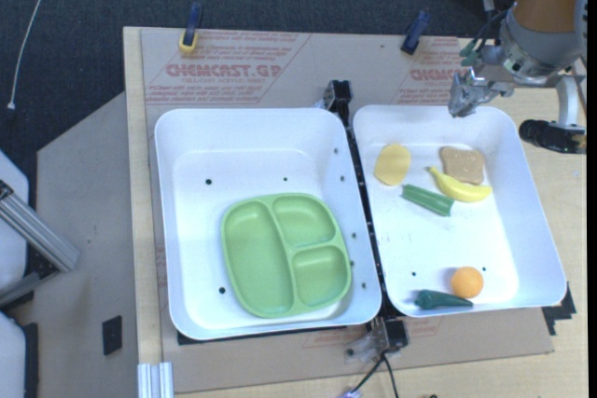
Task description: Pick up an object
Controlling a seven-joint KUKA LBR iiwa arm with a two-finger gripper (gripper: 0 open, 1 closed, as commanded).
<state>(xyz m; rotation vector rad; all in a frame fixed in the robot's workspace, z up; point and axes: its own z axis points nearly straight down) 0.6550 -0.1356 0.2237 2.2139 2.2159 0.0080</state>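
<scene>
Gripper (pixel 464 101) poised over the far rim of the right bin (pixel 532 228), whether spread or pinched impossible to tell; inside that bin, a yellow slice (pixel 393 163), a banana (pixel 459 187) touching a brown bread piece (pixel 463 163), a green pepper (pixel 427 199), an orange (pixel 466 281), a dark green vegetable (pixel 442 299); in the left bin (pixel 187 200), a green divided plate (pixel 284 253).

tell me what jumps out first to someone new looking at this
The green divided plate lies alone in the left bin. The right bin holds small toy foods, among them a banana and an orange, with the gripper above its far rim.
</scene>
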